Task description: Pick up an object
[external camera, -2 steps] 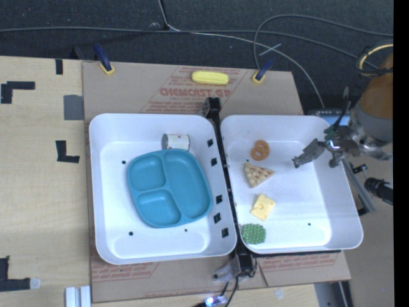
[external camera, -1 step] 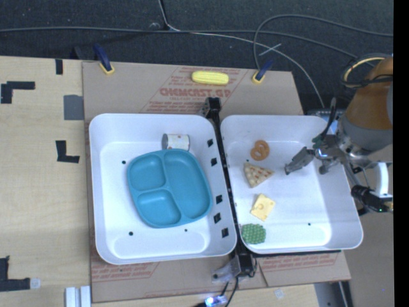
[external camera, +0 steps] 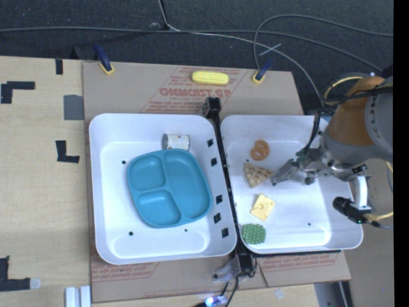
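While beside wedge, pincer grips nothing.

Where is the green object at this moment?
The green object lies in the right bin, at its near-left corner, just below the yellow cheese piece and beside the divider between the bins.

My bins are white. I see a blue divided plate, a tan pretzel, a yellow holed cheese, something green, perhaps knobbly, and a yellow piece on brown cardboard.
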You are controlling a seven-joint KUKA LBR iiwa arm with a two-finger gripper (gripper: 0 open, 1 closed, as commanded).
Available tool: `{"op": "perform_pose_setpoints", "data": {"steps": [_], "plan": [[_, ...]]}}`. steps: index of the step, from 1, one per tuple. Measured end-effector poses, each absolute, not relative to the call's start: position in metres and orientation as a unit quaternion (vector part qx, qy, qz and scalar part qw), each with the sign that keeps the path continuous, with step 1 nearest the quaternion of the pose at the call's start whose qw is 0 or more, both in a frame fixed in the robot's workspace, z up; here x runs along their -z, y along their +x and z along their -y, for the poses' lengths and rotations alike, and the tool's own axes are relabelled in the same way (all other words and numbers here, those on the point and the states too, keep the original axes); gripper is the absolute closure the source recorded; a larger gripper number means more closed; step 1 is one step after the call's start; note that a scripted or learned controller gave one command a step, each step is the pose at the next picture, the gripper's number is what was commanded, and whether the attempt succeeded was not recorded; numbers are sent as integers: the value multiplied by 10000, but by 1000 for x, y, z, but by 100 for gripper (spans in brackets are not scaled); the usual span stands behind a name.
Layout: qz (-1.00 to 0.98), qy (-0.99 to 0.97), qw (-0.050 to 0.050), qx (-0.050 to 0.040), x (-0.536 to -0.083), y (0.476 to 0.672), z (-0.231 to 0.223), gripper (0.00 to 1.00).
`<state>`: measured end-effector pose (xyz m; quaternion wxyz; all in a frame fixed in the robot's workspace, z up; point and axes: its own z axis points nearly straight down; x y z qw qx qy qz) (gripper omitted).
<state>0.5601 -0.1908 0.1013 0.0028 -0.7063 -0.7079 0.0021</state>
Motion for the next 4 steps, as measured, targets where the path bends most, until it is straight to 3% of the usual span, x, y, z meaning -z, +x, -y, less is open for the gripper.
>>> {"op": "perform_pose_setpoints", "data": {"steps": [1, 2, 4], "plan": [[7078, -7064, -10, -9, -85, 561, 191, 0], [7080, -7062, -33, -1, -97, 562, 191, 100], [7075, -7067, -12, 3, -217, 559, 201, 100]]}}
